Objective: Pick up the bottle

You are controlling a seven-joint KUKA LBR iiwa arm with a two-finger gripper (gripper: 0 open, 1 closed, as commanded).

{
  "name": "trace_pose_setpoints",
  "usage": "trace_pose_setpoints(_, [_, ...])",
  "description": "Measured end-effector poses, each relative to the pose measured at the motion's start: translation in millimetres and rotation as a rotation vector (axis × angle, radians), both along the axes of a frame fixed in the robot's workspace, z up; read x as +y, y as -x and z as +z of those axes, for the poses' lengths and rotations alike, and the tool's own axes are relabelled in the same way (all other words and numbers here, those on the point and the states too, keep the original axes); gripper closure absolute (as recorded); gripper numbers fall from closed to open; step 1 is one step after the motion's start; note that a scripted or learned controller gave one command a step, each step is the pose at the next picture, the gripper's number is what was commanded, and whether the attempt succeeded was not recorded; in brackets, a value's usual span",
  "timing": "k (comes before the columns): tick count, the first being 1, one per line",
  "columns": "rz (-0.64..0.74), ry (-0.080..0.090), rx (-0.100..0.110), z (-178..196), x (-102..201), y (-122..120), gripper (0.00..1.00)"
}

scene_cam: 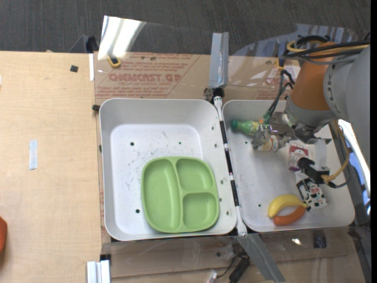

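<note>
A slim green-capped bottle is seen lying beside the gripper near the right bin's smooth far-left corner; the grip cannot be told.

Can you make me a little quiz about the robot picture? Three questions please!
1. True or false: the green divided plate lies in the left bin.
2. How many sections does that plate have?
3. Which thing lies nearest the banana in the right bin? A) the bottle B) the orange carrot-like toy C) the end effector

Key: 1 true. 2 three. 3 B; it touches the banana's lower edge, while the bottle lies at the bin's far end by the end effector.
</note>
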State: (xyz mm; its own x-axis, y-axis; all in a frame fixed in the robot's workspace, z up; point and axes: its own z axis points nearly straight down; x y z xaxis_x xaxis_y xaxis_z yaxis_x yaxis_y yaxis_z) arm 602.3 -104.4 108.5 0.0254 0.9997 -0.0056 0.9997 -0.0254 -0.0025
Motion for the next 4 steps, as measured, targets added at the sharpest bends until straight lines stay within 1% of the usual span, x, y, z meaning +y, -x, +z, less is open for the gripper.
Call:
trace_pose_setpoints(1, [-0.213, -0.002, 0.0, 130, 73, -45, 1.0])
trace_pose_setpoints(2, [-0.315, 0.003, -0.017, 52, 146, -56, 1.0])
trace_pose_setpoints(3, [-0.315, 0.005, -0.009, 47, 146, -53, 0.0])
trace_pose_setpoints(4, [-0.258, -0.003, 0.001, 82, 69, -5, 0.0])
